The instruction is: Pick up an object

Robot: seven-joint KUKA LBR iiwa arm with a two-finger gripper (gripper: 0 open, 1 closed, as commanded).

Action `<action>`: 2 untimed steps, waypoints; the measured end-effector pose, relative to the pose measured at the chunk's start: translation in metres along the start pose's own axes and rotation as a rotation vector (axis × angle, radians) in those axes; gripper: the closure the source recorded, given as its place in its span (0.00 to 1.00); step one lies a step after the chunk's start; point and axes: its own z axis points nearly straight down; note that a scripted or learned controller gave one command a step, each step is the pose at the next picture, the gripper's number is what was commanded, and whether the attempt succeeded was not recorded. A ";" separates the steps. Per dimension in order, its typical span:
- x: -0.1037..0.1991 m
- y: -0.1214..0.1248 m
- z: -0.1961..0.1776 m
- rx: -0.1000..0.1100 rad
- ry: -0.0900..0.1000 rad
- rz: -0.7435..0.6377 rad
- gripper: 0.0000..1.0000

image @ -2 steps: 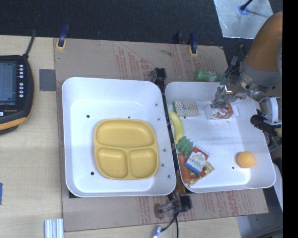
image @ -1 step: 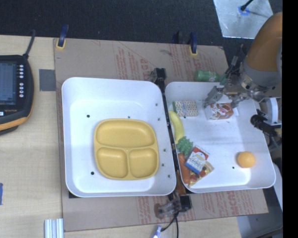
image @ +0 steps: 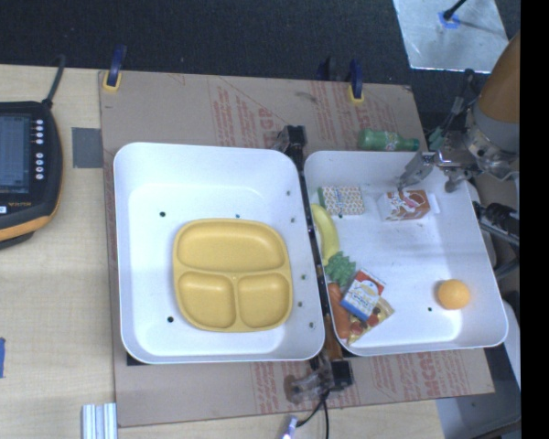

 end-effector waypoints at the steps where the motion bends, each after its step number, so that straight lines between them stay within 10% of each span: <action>1: -0.012 -0.001 0.056 -0.012 -0.003 -0.002 0.00; 2: -0.014 0.021 0.063 -0.012 0.001 -0.004 0.00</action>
